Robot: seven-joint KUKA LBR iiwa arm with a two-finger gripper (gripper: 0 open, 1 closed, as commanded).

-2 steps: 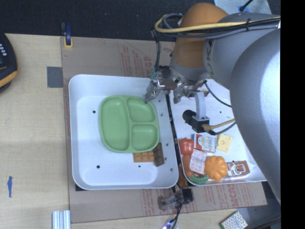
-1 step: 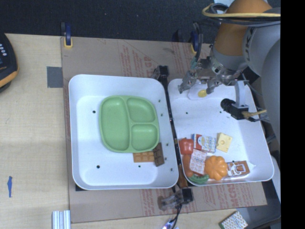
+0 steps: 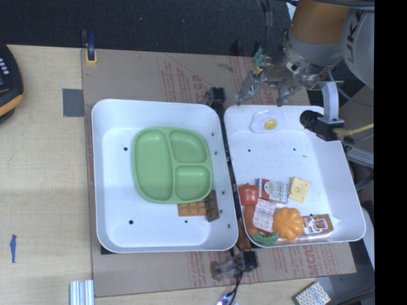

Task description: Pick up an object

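Two white bins, left (image 3: 95, 170) and right (image 3: 286, 157), are recorded side by side on a brown cardboard sheet (image 3: 165, 75) over the wooden bench (image 3: 38, 189). From the left bin, a blue clamp (image 3: 90, 46) is noted at 11 o'clock and a grey tape patch (image 3: 72, 101) at 10 o'clock.

Grey arm (image 3: 356, 37), broad orange band (image 3: 318, 14) above the wrist; dark cables; metallic two-finger gripper (image 3: 267, 91)

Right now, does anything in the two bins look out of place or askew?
Mostly tidy. The green plate lies flat in the left bin. The toy food in the right bin is heaped in its near corner, the pumpkin on top; a fried egg lies alone at the far end.
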